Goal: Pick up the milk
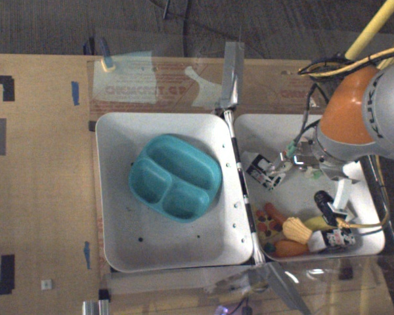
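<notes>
Two white bins: the left bin (111,241) holds one teal divided plate (176,177). The right bin (262,131) holds one milk carton (335,240) in its near right corner, beside several toy foods (282,231). Faint cardboard print unreadable. The gripper (270,176) hovers over the bin's left; finger opening cannot be told.

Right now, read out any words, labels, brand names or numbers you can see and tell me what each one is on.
"KUKA": on the grey arm, partly cut off at the frame edge.
Reddish lettering on the cardboard sheet behind the bins: too blurred to read.
Markings on the small carton in the right bin: too small to read.
</notes>
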You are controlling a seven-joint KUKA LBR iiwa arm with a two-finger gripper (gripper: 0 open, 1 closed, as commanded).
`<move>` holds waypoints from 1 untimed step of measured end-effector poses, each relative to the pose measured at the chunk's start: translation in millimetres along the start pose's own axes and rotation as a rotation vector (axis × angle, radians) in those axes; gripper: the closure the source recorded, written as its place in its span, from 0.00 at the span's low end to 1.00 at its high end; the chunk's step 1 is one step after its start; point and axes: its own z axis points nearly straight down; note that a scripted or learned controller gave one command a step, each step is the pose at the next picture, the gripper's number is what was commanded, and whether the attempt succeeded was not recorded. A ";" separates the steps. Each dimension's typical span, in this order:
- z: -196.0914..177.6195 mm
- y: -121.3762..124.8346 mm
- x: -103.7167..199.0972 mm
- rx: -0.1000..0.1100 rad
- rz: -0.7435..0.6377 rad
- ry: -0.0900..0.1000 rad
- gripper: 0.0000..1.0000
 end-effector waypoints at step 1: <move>1.2 29.0 15.7 0.001 -0.058 -0.006 0.00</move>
